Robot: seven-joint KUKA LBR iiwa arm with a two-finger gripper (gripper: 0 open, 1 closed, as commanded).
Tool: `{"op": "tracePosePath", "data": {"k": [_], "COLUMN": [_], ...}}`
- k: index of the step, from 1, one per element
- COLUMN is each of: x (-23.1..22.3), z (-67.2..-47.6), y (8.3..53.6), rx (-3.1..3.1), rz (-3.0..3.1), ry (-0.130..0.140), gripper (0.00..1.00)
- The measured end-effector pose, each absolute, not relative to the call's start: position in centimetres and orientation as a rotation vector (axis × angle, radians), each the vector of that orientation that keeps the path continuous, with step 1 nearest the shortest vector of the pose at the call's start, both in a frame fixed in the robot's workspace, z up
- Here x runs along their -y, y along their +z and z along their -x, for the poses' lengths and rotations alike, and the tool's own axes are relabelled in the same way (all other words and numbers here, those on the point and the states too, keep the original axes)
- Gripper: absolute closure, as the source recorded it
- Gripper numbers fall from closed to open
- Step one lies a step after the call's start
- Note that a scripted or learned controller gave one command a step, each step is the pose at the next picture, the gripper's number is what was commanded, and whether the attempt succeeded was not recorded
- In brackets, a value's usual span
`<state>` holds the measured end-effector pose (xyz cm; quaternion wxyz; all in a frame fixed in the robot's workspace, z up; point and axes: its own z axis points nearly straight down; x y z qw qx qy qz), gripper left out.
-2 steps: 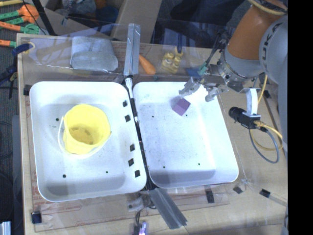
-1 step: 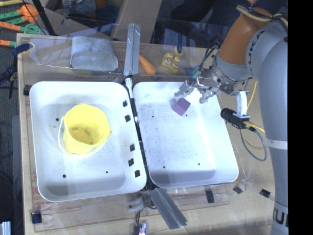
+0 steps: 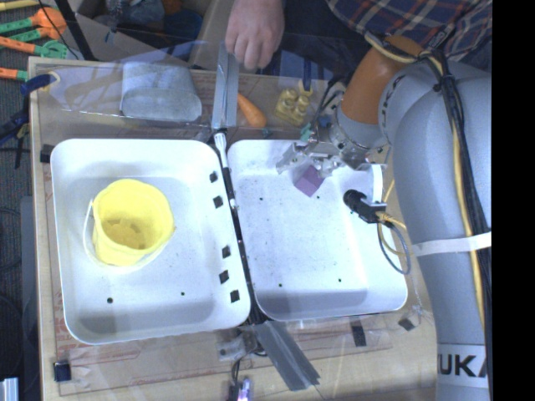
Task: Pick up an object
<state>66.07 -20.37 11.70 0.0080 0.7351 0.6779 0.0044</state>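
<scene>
Two white bins sit side by side on the bench; the left bin holds a yellow cup. Over the right bin's far edge, the gripper is clamped on a small purple block, lifted clear.

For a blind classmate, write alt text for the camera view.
A grey robot arm's gripper sits low in the right white bin, at a small purple object near its far edge. The left bin holds a yellow cup. A person's hand hangs above the bench.
</scene>
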Motion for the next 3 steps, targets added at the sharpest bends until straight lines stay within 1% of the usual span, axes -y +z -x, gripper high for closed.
{"op": "tracePosePath", "data": {"k": [1,3], "x": [20.66,20.90], "z": [-66.45,-65.48], "y": [10.83,10.67], "rx": [-2.239,-2.343], "rz": [-2.173,-2.054], "ry": [0.010,0.018], "gripper": [0.00,0.00]}}
